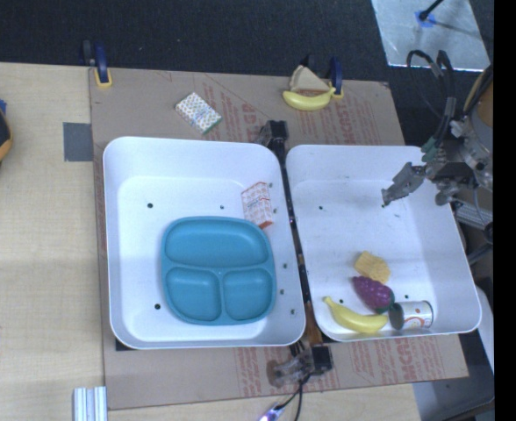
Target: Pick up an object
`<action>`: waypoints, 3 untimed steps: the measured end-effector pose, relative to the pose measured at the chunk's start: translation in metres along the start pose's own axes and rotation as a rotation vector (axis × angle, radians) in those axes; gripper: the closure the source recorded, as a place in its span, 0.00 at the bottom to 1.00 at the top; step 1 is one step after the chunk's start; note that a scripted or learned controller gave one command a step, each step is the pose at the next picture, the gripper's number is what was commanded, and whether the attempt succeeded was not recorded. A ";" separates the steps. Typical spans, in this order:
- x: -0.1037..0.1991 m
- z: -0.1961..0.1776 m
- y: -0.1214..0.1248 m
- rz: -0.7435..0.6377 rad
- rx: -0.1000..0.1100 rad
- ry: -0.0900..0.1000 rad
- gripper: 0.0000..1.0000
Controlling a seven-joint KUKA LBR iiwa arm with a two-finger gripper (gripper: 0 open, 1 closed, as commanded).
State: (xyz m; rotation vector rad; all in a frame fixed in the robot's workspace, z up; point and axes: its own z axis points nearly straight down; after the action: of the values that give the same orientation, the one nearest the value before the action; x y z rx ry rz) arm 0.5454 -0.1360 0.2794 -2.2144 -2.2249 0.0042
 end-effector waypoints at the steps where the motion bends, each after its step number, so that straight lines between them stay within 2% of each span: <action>1: 0.013 0.108 -0.033 0.000 0.002 0.000 0.00; 2: 0.007 0.189 -0.035 0.000 0.001 0.000 0.00; 3: 0.006 0.178 -0.035 -0.003 0.001 -0.001 1.00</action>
State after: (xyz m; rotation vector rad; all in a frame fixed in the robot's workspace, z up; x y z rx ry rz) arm 0.5102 -0.1307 0.1014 -2.2108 -2.2283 0.0072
